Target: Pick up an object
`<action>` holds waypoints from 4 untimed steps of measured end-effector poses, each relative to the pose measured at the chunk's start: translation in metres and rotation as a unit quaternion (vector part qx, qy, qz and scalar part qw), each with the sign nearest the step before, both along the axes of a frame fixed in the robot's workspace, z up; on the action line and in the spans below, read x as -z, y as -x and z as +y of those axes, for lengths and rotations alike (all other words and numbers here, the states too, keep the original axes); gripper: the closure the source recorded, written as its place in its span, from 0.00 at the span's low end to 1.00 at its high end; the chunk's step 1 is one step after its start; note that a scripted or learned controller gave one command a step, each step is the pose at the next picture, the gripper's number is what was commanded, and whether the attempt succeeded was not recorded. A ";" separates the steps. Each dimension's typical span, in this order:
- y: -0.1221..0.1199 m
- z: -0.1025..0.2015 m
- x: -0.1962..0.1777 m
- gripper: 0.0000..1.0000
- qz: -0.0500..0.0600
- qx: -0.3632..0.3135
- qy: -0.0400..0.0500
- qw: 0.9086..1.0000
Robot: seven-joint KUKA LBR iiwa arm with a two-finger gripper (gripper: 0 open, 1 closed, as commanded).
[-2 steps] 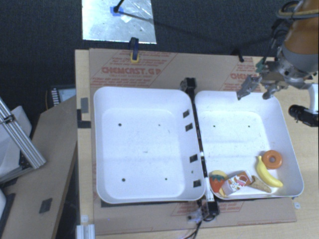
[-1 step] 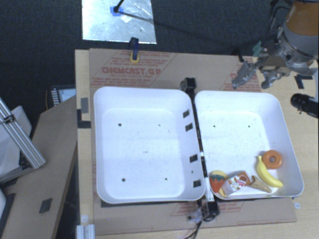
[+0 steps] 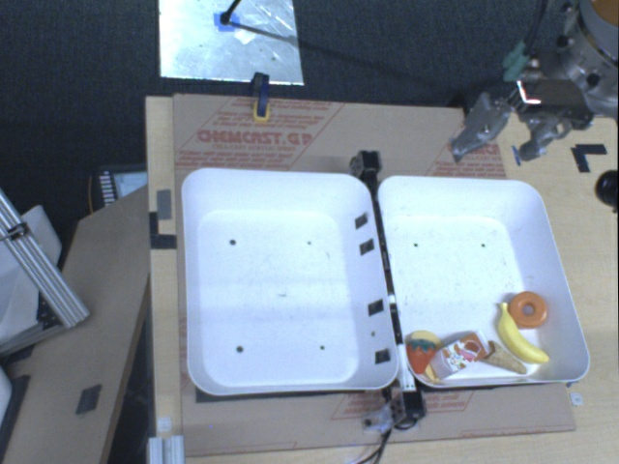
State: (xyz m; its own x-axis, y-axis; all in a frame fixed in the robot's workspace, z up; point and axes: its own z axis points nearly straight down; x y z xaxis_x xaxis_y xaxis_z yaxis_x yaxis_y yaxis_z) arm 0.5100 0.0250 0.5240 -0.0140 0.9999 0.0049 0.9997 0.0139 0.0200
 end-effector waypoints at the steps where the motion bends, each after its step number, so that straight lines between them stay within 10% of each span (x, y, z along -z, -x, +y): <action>1: 0.025 0.115 -0.012 0.00 0.008 -0.001 0.000 1.000; 3: 0.024 0.210 0.029 0.00 0.011 0.003 0.003 1.000; 4: 0.023 0.210 0.016 1.00 0.008 0.003 0.001 1.000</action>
